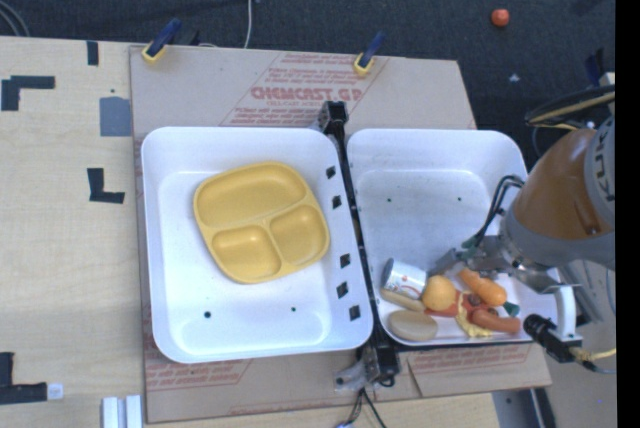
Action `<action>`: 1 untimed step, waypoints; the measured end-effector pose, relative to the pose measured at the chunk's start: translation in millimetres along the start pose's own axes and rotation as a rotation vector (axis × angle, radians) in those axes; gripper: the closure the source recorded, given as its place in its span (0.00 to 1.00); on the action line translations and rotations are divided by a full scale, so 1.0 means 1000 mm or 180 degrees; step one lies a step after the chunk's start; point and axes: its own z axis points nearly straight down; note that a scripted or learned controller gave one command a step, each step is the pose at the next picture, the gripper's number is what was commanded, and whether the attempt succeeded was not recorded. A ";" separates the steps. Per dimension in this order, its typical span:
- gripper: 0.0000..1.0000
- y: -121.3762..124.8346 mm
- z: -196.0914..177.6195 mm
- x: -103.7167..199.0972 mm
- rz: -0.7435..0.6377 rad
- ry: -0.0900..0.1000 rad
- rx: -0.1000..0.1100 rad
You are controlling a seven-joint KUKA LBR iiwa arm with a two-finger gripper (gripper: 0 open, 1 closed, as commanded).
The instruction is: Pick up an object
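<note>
The things to be picked lie heaped in the near right corner of the right bin (pixel 440 156): one yellow round fruit (pixel 438 293), one orange carrot-like piece (pixel 484 289), one red-orange sausage-like piece (pixel 493 321), one flat tan oval (pixel 412 325) and one small white packet (pixel 404 276), all touching or just beside each other along the bin's near wall. The gripper (pixel 478 259) sits just above and beside this heap at its right side; whether it is open or closed cannot be told from here. The rest of the right bin's floor, toward the far wall and the divider, is bare. The left bin (pixel 170 316) holds one yellow divided plate (pixel 262 221) with three compartments, bare floor around it.
</note>
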 end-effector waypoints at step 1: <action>1.00 0.007 -0.012 0.007 -0.0030 0.0010 -0.0038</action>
